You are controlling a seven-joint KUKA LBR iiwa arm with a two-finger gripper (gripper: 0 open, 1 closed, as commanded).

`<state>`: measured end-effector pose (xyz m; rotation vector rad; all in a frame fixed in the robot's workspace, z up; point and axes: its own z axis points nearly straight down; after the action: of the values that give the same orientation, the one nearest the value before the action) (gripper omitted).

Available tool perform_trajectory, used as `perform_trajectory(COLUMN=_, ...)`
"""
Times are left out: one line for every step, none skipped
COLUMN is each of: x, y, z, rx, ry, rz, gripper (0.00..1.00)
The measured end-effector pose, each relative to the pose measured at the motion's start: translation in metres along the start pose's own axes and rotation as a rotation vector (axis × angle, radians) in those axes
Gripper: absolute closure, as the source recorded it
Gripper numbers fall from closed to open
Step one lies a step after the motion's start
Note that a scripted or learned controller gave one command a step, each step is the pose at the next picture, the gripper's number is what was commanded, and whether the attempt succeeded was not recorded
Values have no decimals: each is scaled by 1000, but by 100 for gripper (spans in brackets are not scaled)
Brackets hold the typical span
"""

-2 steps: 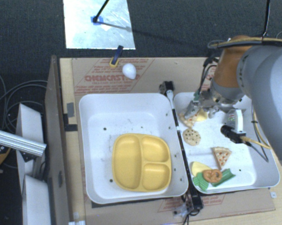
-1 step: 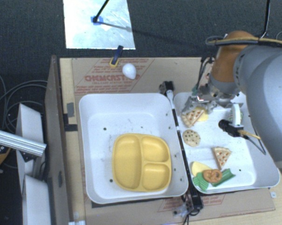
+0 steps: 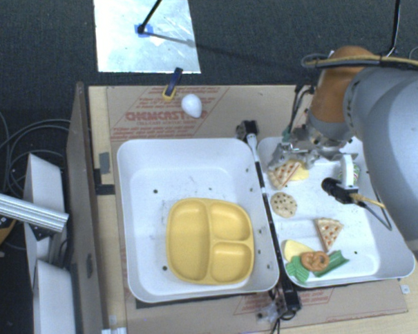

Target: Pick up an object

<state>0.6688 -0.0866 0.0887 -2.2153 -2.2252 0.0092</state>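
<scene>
One fixed camera looks down aslant on both white bins point(image 3: 194, 153).

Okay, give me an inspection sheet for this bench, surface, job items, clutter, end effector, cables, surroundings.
Surface: two white bins, left bin, right bin, on cardboard.
Job's things: in right bin, waffle piece, cookie, pizza slice, pretzel on green leaf.
Clutter: yellow divided plate in left bin; white ball on cardboard.
End effector: end effector over waffle piece; finger state unclear.
Cables: dark cables at left.
Surroundings: foil sheet on dark floor.
</scene>
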Motion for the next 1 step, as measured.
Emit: perform_trajectory(x=3, y=3, z=-14, rx=-14, ry=4, rz=-3, gripper=100)
